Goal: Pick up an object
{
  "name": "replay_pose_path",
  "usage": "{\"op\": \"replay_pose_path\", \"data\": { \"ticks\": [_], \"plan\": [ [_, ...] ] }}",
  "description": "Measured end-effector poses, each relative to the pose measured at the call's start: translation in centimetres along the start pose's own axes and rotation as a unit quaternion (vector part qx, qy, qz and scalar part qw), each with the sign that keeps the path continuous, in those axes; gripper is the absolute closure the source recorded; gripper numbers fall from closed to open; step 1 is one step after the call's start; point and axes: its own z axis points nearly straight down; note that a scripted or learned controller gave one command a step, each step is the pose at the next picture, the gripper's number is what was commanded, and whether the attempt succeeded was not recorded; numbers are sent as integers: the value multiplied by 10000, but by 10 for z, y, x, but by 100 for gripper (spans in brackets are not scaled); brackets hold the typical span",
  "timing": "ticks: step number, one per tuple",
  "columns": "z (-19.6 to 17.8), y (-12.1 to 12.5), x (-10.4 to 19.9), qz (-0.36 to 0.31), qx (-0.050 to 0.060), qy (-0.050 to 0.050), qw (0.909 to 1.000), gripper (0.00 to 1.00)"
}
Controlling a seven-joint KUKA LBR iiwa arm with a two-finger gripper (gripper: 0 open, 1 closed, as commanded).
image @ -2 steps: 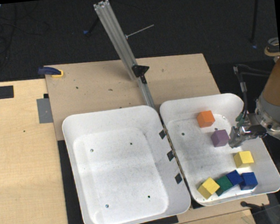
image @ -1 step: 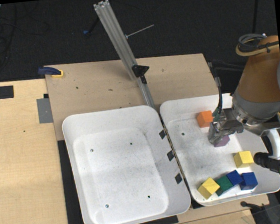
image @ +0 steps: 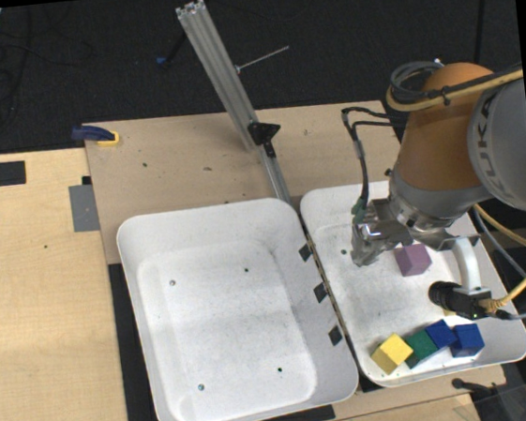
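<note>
tabletop (image: 173,163): light wood | on it: left white bin (image: 223,318) and right white bin (image: 339,210) side by side, touching | blue-and-yellow clamp (image: 96,134) at far left corner

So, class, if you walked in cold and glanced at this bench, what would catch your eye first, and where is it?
The big grey arm with its orange band dominates the right side, its gripper low over the right bin beside a purple block. Next come the bright blocks bunched at that bin's near edge: yellow, green and blue. A silver metal rail slants up behind the bins.
</note>
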Motion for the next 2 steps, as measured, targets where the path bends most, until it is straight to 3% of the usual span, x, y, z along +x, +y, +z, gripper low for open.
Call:
{"op": "replay_pose_path", "data": {
  "ticks": [2],
  "plan": [
    [-1, 38, 99, 8, -8, -7, 10000, 100]
  ]
}}
